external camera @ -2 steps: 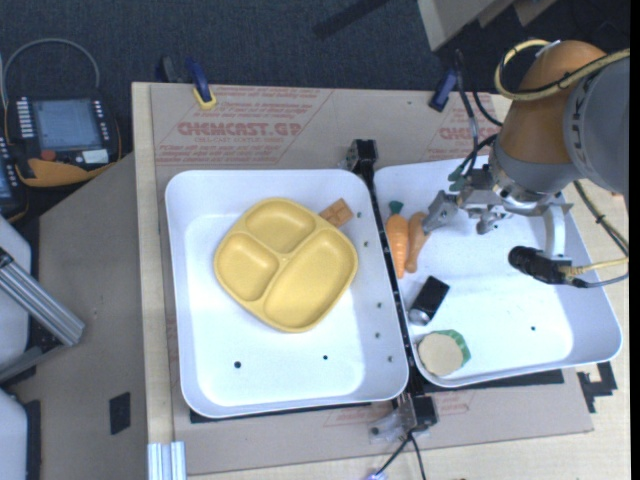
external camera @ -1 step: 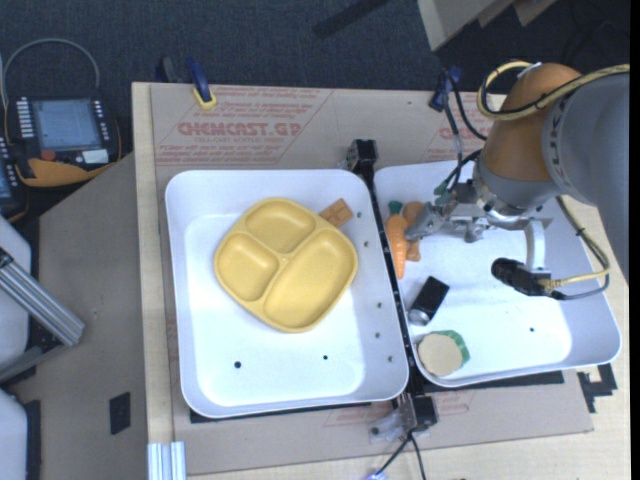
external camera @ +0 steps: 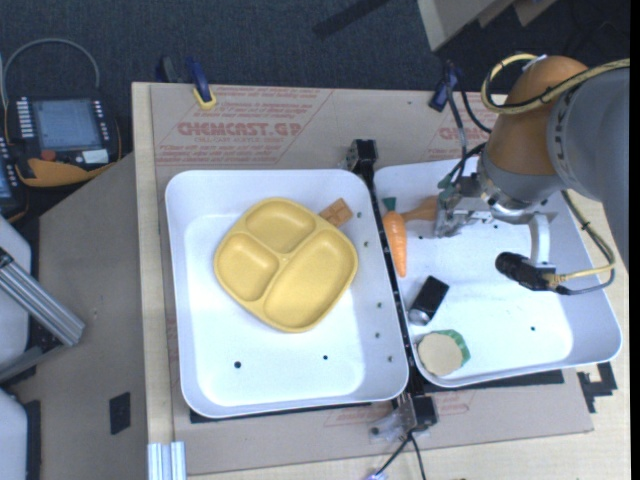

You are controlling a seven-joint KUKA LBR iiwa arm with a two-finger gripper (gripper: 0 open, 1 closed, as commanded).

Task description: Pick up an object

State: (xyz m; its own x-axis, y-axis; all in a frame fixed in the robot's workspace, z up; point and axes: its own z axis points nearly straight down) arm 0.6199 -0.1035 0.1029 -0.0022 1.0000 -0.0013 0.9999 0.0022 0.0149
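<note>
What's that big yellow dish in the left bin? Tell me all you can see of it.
The yellow dish is a divided plate with three hollows, two smaller ones toward the back and one large one at the front right. It looks like smooth matte plastic, pale yellow all over, with rounded corners. It lies flat, right way up and turned at an angle, on the floor of the left bin. A small brown piece pokes out at its back right edge.

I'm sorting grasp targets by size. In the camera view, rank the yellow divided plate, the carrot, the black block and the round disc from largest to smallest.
1. yellow divided plate, by far
2. carrot
3. round disc
4. black block

The carrot is longer but thinner than the disc, so that pair is close.
</note>
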